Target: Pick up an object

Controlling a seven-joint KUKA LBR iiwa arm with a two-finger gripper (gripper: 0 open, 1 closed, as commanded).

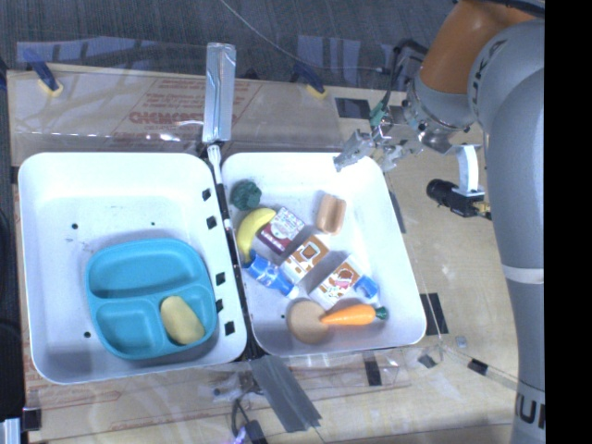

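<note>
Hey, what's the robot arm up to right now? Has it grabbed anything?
Gripper over right bin's far corner, holding nothing. Carrot, banana and cartons untouched in bin. Path clear.

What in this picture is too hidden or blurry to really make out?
- The gripper, camera view: small and blurred above the right bin's far corner, so how its jaws stand is unclear.
- The small cartons, camera view: their print is too small to read.
- The round tan item, camera view: partly covered by the carrot.
- The arm, camera view: cut off by the lower edge.
</note>
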